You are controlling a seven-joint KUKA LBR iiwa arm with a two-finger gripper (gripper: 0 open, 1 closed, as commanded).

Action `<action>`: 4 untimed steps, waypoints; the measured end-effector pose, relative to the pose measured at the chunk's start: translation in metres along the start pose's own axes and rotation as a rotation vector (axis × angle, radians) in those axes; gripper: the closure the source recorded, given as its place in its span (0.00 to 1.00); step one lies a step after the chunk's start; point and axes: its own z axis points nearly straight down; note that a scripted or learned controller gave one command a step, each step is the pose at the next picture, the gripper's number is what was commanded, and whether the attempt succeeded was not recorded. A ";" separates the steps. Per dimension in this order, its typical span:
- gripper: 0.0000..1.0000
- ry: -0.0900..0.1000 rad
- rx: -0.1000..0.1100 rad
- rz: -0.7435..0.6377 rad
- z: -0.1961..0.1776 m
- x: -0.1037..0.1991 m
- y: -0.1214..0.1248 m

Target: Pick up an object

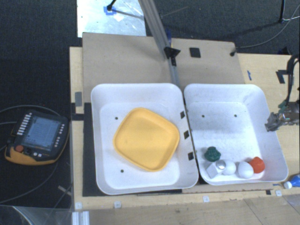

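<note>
Bins sit side by side on the bench (pixel 225 55), touching along a middle seam with small black clips. Left bin (pixel 105 177) holds one yellow plate (pixel 146 138), squarish with rounded corners, lying flat and turned at an angle, roughly central on the bin floor. Right bin (pixel 225 100) has its back and middle floor bare; its contents bunch along the front wall. From left to right there: green lump (pixel 213 153), grey block (pixel 212 169) just in front of it, small white ball (pixel 228 167) touching or nearly touching the block, larger white ball (pixel 245 169), and red ball (pixel 257 164) pressed against the larger white one, near the front right corner. Gripper (pixel 274 121) shows at the right edge, hanging over the right rim of the right bin about halfway along its depth, well apart from the cluster of objects. It appears dark and small against the bench; whether its jaws stand wide or narrow I cannot tell, and nothing can be made out between them. Grey pole (pixel 157 25) slants from the top of the view down to the back of the seam between the bins. Teach pendant (pixel 36 136), orange-backed with a lit screen, lies on the dark floor left of the bench.
</note>
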 end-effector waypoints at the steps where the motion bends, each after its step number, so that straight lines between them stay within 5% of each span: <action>1: 1.00 0.001 0.001 -0.004 -0.007 0.053 0.004; 4: 1.00 0.002 0.003 -0.004 0.014 0.202 0.037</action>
